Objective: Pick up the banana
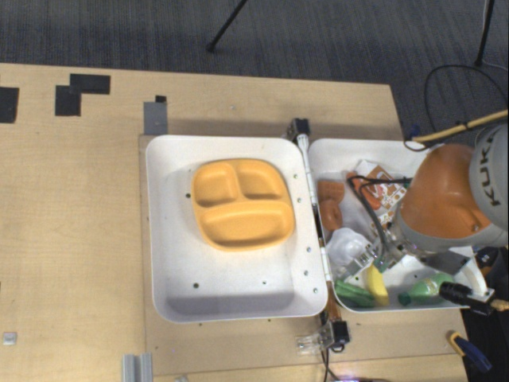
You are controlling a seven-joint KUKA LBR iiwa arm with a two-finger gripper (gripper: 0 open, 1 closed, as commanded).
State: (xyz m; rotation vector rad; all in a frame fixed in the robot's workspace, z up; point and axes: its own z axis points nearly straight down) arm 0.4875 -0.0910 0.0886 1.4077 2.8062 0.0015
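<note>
Surface: a pale wooden board is seen, carrying two shallow white bins side by side; black patches are noted near its far left edge, and a small grey bracket stands just behind the left bin.
Room: dark grey carpet is seen beyond the surface; a thin black stand leg crosses it at a slant, and black cable is looped at the right.
Left bin: an orange divided plate, with three compartments, is found lying flat near the middle.
Right bin: a clutter of items is held. A brown item lies near the left wall, a printed packet behind it, a clear crumpled wrapper toward the middle, and green items along the near wall.
Banana: a short yellow piece is seen near the front wall of the right bin, lying on a green item, just below the hand.
Arm: the orange band and grey wrist are seen over the right bin, entering from the right.
Hand: it is positioned low in the right bin, just above the banana; whether it is spread or pressed together cannot be told, and no item is seen held in it.
</note>
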